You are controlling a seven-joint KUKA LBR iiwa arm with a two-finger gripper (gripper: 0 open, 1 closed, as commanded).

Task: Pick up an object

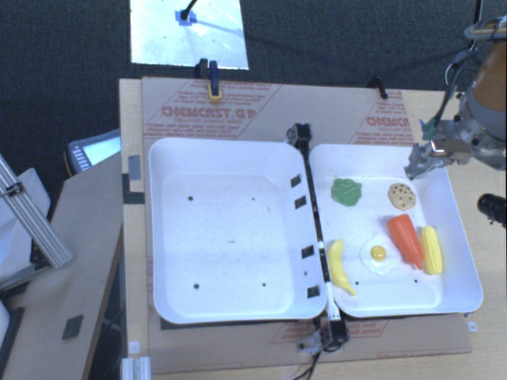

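The desk (135,236) carries two shallow white bins side by side on a printed cardboard sheet (238,109). The black clip strip (310,228) joining the bins serves as the landmark for all positions below.

1. Left of the strip lies the left bin (170,283). Its floor shows a few small dark dots.
2. Right of the strip lies the right bin (463,279), which contains all the toy food items.
3. A yellow banana (339,267) lies just right of the strip, near its lower end, roughly parallel to it.
4. A green leafy piece (346,191) lies right of the strip, near its upper half.
5. A fried egg (379,255) lies right of the banana, close to it but apart.
6. A chocolate-chip cookie (402,195) lies further right, level with the green piece.
7. An orange carrot (405,241) lies below the cookie, just beside the egg.
8. A yellow corn cob (431,250) lies just beside the carrot, on the side away from the strip.
9. The claw (417,165) sits far right of the strip, above the upper right part of the right bin, above the cookie in the view. Nothing is visible between its fingers; whether it is released or clenched cannot be told.
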